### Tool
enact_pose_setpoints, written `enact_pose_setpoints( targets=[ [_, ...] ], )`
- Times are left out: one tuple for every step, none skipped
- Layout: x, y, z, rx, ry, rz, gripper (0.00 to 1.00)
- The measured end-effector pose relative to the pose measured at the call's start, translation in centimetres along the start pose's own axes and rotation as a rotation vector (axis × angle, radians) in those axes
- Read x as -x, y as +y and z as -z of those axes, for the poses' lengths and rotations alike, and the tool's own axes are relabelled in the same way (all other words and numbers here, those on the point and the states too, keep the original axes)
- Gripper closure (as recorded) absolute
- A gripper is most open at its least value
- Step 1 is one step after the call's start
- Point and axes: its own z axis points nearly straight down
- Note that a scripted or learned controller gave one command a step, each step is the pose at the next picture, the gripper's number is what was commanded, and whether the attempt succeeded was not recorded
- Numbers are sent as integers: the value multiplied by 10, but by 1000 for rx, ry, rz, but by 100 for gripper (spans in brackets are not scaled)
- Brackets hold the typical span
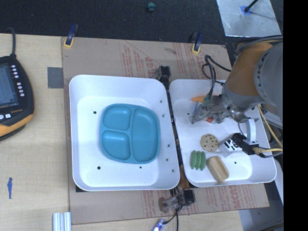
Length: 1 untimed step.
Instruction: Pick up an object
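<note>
My gripper (198,113) is low in the right bin (262,177), near its back left part, with the arm reaching in from the right. Just behind the gripper lies a small orange carrot-like piece (198,99). A tiny red bit (210,120) lies right beside it on the bin floor. Toward the front of the bin are a round tan cookie (209,142), a green ridged piece (197,160) and a tan bread roll (217,168). Nothing is visibly held in the gripper.
The left bin (86,172) holds a blue divided plate (130,133). A teach pendant (12,95) lies on the bench at the far left. Clamps (164,73) sit between the bins at the back and front.
</note>
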Motion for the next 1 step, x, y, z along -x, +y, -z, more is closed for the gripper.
enact_pose_setpoints(
  targets=[
    [-3,54,-1,-6,1,-3,0]
  ],
)
